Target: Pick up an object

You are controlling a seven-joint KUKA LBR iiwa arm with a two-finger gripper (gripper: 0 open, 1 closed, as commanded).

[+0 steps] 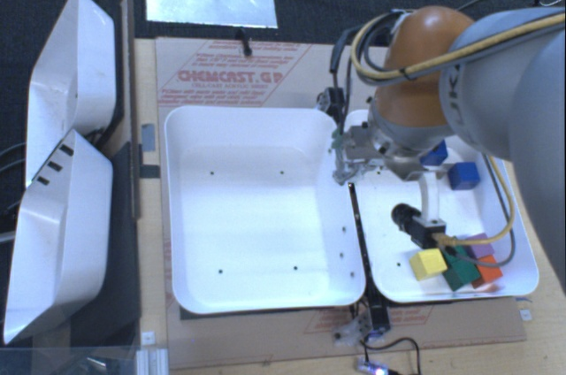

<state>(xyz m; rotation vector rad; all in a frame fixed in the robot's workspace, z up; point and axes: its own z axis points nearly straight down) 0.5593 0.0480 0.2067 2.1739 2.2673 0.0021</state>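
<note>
In the camera view, the gripper (352, 161) sits in the middle of the frame, right over the seam where the left bin (256, 214) meets the right bin (389, 278). The grey arm (513, 81) and its orange wrist cover it from above, so I cannot tell whether it is spread or closed, and nothing shows pinched in it.

Every candidate object lies in the right bin, to the right of the gripper. A blue cube (462, 176) is nearest, at mid-right, and what may be a second blue cube (434, 155) peeks out from under the wrist. Toward the lower right corner, four pieces huddle together and touch: a yellow cube (428, 264), a green block (460, 271), an orange block (488, 274) and a purple block (482, 246).

All of them look like small, hard, matt blocks with flat faces and no clear long axis. The bins are smooth, shallow white plastic. The lone blue cube, standing apart from the others, seems the easier pick.
</note>
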